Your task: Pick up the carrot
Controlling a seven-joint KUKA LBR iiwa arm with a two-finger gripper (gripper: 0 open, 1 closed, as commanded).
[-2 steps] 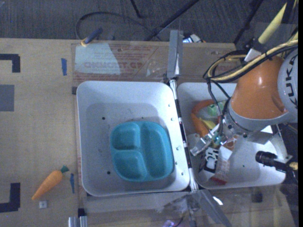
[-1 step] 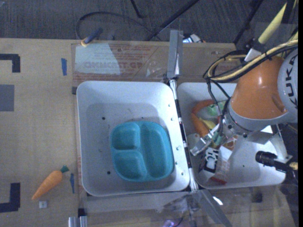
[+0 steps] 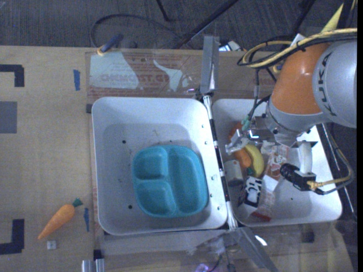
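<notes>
The carrot (image 3: 57,220), orange with a small green top, lies on the wooden bench outside both bins, near the lower left corner of the left bin. My gripper (image 3: 245,147) is far from it, lowered over the left part of the right bin (image 3: 323,208), just above a pile of small items. The grey arm with its orange band (image 3: 300,84) covers much of that bin from the right.
A blue compartment tray (image 3: 169,180) lies in the left bin (image 3: 113,123). Under the gripper sit an orange fruit (image 3: 245,158), a yellow item (image 3: 257,160), a black-and-white object (image 3: 252,190) and a red-and-white packet (image 3: 264,205). Yellow cables (image 3: 272,47) loop above the arm.
</notes>
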